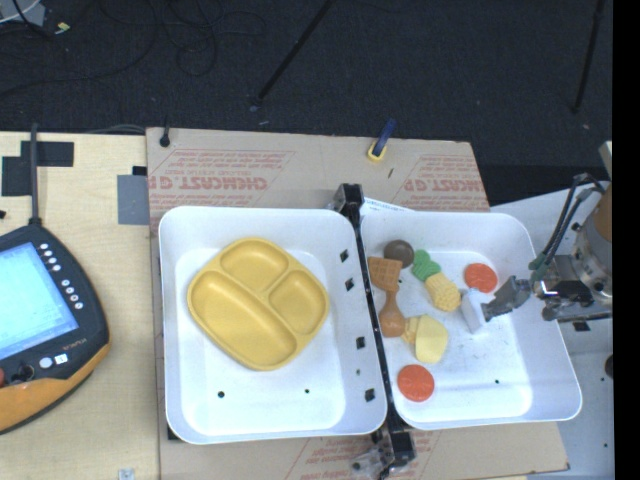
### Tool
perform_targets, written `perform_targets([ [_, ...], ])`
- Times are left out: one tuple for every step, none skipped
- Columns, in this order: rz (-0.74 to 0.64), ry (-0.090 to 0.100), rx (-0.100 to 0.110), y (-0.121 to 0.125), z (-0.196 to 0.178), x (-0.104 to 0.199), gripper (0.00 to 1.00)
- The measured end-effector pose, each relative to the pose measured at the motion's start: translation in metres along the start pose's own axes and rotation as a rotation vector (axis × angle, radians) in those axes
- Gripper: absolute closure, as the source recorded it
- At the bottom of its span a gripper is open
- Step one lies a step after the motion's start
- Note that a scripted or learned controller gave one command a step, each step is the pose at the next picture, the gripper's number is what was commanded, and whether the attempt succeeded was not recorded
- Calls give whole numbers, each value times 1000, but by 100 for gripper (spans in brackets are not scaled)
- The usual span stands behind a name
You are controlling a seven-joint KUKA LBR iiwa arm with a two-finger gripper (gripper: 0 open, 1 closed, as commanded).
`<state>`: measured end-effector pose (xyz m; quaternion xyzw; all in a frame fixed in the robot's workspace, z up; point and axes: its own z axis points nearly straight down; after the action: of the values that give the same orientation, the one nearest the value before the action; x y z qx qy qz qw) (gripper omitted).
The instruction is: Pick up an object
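The right bin [545,388] holds several toy foods: a brown round piece [399,252], a green piece [425,265], a yellow corn-like piece [443,292], an orange-red disc [481,277], a tan waffle-like piece [383,271], a brown piece [392,320], a pale yellow piece [431,339] and a red disc [416,382]. My gripper [482,310] reaches in from the right, low over the bin floor. It sits just below the orange-red disc and to the right of the corn-like piece. I see nothing held in it.
The left bin [180,268] holds a yellow divided plate [260,301]. A black divider [365,308] runs between the two bins. A tablet-like pendant [40,318] lies at the far left of the bench. The arm's wrist [575,288] hangs over the right bin's right rim.
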<state>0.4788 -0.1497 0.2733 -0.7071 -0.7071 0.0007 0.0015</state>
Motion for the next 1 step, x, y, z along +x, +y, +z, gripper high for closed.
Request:
perform_targets([
  [-7,5,9,0,83,95,0],
])
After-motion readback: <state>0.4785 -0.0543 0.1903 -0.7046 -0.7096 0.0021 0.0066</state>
